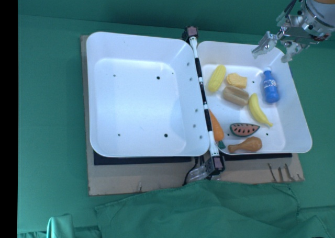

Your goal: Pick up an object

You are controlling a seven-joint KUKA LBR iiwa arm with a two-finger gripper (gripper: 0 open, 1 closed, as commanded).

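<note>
Hovering with prongs spread apart and nothing between them, the metal pincer (pixel 276 47) hangs just above the small blue plastic bottle (pixel 270 86); approach step, apparently; next it must descend onto it.

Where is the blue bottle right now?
The blue bottle lies in the right bin, near its far right side, beside the banana and just below the gripper.
</note>
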